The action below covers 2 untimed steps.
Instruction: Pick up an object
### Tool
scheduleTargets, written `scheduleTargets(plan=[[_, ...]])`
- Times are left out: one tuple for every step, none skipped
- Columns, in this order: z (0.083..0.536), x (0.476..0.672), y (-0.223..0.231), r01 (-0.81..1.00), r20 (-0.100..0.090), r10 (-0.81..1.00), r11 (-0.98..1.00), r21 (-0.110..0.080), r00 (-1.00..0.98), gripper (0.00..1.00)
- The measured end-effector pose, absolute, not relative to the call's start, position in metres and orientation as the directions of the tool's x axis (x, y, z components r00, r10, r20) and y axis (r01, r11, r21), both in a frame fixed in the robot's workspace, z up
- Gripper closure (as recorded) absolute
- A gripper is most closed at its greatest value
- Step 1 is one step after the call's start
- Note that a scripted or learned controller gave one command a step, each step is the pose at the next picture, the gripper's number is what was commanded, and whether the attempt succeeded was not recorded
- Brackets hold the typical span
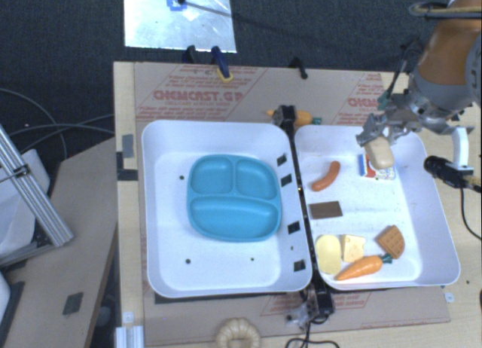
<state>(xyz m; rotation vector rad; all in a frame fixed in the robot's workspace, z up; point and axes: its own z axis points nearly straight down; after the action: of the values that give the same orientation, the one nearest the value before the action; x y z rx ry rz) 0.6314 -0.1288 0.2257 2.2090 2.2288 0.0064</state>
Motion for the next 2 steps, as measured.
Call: scheduleTargets(plan=[[0.214,0.646,-0.077,1.0,0.001,1.0,0.01,0.003,-0.01,1.0],[0.223,0.658,-0.069,1.0,0.0,1.0,0.007,0.004,-0.007,1.0]])
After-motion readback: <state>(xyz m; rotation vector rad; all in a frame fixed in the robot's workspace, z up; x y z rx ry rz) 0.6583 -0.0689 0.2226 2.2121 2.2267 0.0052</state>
